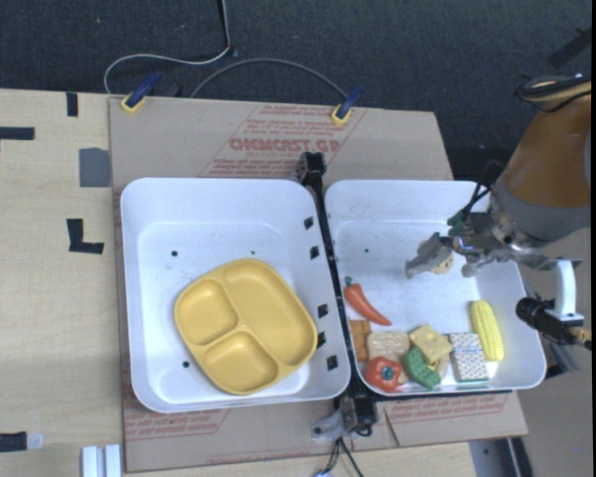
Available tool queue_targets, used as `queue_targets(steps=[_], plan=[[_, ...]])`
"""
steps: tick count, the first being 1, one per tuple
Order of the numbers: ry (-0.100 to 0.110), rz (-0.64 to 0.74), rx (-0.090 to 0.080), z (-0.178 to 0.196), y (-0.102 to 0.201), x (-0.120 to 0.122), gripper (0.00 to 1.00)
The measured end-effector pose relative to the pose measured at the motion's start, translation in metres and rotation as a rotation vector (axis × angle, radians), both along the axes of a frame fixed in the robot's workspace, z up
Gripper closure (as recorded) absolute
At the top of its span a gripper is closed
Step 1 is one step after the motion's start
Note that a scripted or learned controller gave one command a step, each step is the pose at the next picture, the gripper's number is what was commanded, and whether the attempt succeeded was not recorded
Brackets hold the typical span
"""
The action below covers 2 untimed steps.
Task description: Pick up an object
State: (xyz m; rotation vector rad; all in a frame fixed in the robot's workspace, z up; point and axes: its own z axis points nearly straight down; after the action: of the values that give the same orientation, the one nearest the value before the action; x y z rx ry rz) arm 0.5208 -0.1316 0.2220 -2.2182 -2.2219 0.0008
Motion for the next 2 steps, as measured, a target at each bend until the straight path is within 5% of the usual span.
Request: queue_targets(steps=[1, 2], plan=[[-0.005, -0.002, -0.005, 0.020, -0.061, 0.055, 0.00], [0.005, -0.002, -0.002, -0.045, -0.076, 0.075, 0.00]])
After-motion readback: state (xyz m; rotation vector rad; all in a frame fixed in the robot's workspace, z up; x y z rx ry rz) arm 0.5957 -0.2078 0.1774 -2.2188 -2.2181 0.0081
